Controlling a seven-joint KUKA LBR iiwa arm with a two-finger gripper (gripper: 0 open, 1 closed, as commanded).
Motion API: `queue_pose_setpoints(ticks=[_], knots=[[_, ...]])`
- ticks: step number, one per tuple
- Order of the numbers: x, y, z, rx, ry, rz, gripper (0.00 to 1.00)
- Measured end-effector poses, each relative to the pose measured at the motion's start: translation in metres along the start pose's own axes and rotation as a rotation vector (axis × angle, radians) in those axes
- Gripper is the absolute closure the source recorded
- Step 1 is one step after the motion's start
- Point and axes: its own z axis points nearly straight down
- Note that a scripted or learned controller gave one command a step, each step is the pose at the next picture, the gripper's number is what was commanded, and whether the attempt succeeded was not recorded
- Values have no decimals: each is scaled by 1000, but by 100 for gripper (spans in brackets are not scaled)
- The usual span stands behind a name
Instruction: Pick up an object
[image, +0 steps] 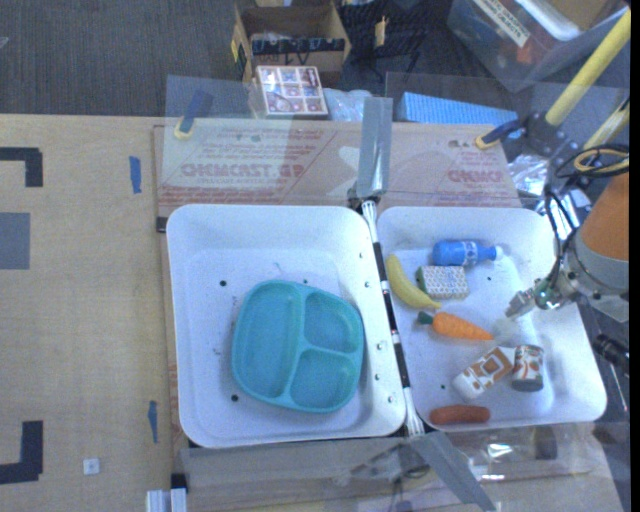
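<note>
Two shallow white bins sit side by side on the wooden worktop (80, 330).

Left bin (200, 240): one teal divided tray (297, 345), three compartments, lying flat near the middle and slightly toward the near right.

Right bin (575, 390), contents:
- blue bottle (464, 252), on its side near the far wall;
- banana (405, 285), curved, along the left wall;
- small speckled block (444, 282), just beside the banana and below the bottle;
- carrot (458, 325), lying across the middle, green end toward the left;
- brown-and-white carton (483, 370), on its side in the near half;
- small can (527, 366), just beside the carton on its right;
- reddish sausage (460, 414), lying close to the near wall.

Arm: grey with an orange band (610, 225), entering from the right. Gripper (525, 301) is low over the right part of the right bin, to the right of the carrot and above the can in the view. Whether its fingers are apart or together cannot be told at this size; nothing is seen between them.

Beyond the bins: clear printed panels (260, 165), a cardboard box (290, 40).
</note>
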Motion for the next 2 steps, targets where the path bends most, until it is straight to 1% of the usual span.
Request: queue_pose_setpoints(ticks=[1, 2], knots=[[1, 0, 0, 0, 1, -1, 0], [7, 116, 16, 14, 0, -92, 0]])
